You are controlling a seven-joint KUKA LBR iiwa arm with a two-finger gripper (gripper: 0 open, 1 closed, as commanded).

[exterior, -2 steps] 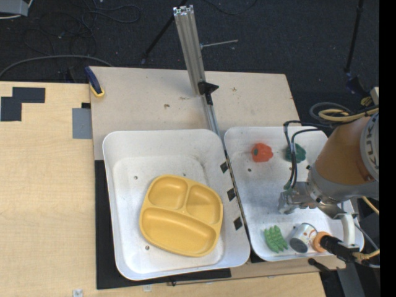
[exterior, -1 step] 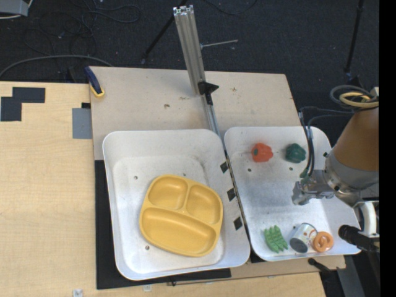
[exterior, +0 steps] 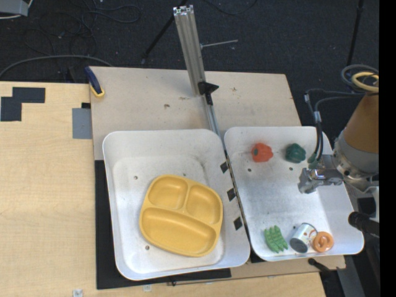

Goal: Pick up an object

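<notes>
Camera view: nothing picked up yet, so basically the whole job left. Gripper [exterior: 311,181] low over the right bin [exterior: 260,246], near its right edge, nothing visibly in it. Open or closed? Can't tell from this angle. Closest candidates: green ball [exterior: 295,152] just up-left of it, red toy [exterior: 262,153] further left. Green leafy thing [exterior: 275,239], can [exterior: 302,237] and orange ring [exterior: 322,242] down at the near edge, well apart. Yellow plate [exterior: 181,215] alone in the left bin [exterior: 124,159].

bins: 2 [exterior: 124,159] [exterior: 346,209] | yellow tray [exterior: 181,215]: 1 | small objects: 5 [exterior: 262,153] [exterior: 295,152] [exterior: 274,238] [exterior: 301,237] [exterior: 322,242]
</notes>
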